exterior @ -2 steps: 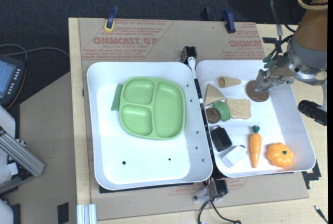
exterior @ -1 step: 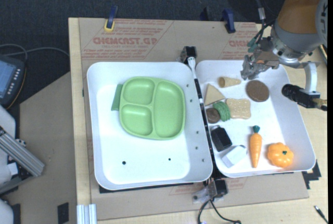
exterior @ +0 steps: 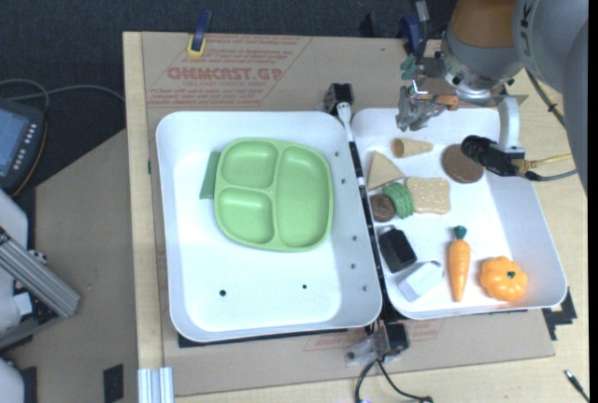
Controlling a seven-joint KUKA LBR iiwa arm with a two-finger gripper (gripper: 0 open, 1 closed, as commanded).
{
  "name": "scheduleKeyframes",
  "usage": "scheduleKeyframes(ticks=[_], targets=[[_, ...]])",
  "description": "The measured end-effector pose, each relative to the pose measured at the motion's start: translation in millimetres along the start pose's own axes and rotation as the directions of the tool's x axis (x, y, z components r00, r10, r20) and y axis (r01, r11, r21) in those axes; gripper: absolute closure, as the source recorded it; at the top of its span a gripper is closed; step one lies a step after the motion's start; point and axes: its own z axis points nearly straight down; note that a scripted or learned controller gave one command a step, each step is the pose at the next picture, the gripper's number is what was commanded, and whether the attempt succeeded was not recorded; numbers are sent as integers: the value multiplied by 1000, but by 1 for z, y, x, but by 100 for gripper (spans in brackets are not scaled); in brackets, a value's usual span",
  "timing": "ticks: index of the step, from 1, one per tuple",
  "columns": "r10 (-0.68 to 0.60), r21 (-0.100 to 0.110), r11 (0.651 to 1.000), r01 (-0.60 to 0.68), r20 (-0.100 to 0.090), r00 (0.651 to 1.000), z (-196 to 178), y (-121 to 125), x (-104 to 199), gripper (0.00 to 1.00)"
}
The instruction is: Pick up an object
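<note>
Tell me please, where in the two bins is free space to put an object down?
Left bin: bare floor in front of the green plate and a strip along its left wall. Right bin: a bare patch right of the cracker, between the brown disc and the pumpkin. It is crowded along the divider, from the cone to the carrot.

Two bins sit side by side on the bench. The left bin (exterior: 177,205) holds a divided plate (exterior: 275,194). In the right bin (exterior: 547,247), a cone (exterior: 411,147) lies at the back, a toy carrot (exterior: 458,265) beside a pumpkin (exterior: 504,280) in front, and what may be a cracker (exterior: 429,194) between.
</note>
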Motion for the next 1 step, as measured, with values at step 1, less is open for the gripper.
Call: scheduleKeyframes(ticks=[1], targets=[[4,0,1000,-4,2,1000,3,4,-3,100]])
